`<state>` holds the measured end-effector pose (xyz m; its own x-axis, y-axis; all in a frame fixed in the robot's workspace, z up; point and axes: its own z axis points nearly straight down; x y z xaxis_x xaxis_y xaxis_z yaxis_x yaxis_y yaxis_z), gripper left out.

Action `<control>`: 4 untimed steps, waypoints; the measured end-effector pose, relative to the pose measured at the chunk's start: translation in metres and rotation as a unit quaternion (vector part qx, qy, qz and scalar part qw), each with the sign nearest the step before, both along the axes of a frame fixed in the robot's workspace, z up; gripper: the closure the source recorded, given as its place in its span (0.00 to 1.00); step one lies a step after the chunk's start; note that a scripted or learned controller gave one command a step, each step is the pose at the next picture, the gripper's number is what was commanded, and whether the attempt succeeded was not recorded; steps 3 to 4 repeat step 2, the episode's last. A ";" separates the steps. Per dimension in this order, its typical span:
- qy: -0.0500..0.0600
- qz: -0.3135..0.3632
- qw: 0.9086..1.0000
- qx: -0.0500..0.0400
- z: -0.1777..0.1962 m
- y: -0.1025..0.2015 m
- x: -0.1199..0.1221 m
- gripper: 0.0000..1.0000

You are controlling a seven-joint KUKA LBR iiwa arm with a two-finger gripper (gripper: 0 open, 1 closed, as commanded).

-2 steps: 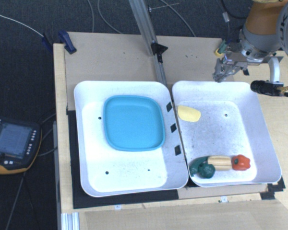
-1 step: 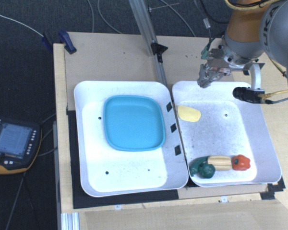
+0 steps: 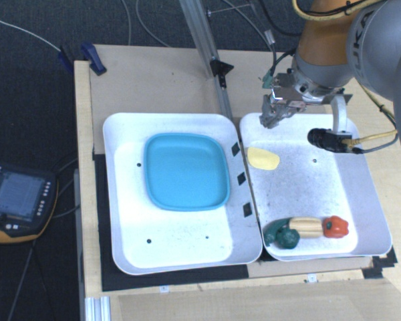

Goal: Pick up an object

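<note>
Nothing is lifted yet: the jaws (image 3: 275, 116) hang above the right bin's (image 3: 361, 179) far-left corner, and whether they are parted I cannot tell. Nearest lies a yellow piece (image 3: 262, 158); green (image 3: 283, 235), tan (image 3: 305, 227) and red (image 3: 335, 227) toys line the near edge.

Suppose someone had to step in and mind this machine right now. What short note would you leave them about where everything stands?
Gripper: hanging over the far edge of the right bin; whether it is open or shut cannot be told, and nothing shows in it.
Things: yellow piece lies in the right bin, closest to the gripper. Green piece, tan piece and red piece sit in a row at the near edge. Blue plate is in the left bin.
Done: nothing lifted.
Left: grasp one object and raise it.
</note>
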<state>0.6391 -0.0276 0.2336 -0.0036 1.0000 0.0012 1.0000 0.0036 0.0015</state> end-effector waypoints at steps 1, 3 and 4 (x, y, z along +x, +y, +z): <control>0.001 0.001 1.000 0.000 0.004 0.060 -0.014 1.00; 0.001 0.000 1.000 0.000 -0.004 0.107 -0.038 1.00; 0.001 0.000 1.000 0.000 -0.004 0.107 -0.038 1.00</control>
